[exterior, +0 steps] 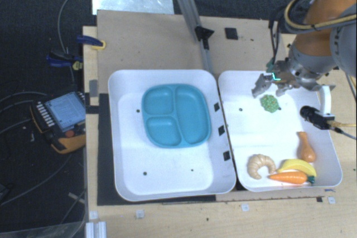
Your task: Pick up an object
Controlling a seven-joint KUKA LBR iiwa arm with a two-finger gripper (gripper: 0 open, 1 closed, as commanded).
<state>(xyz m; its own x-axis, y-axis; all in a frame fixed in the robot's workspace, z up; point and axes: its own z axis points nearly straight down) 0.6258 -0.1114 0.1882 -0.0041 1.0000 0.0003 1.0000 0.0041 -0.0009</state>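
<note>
You are watching the approach step: the pincer (pixel 271 88) is hovering spread, pinching nothing, just above the green broccoli piece (pixel 270 103) in the right bin (pixel 245 136). Next, I judge, it needs lowering to straddle the broccoli before closing.

You have two bins side by side on the bench: the left bin (pixel 120 170) holds a divided plate (pixel 176 115), set toward its far half. In the right bin (pixel 245 136), a broccoli piece (pixel 270 103) lies at the far side, just near of the gripper (pixel 271 86). Along the near edge — left to right — sit a croissant (pixel 260 165), a carrot (pixel 289 178) with a banana (pixel 298 166) just behind it, and a drumstick (pixel 305 147) farther back by the right wall.
</note>
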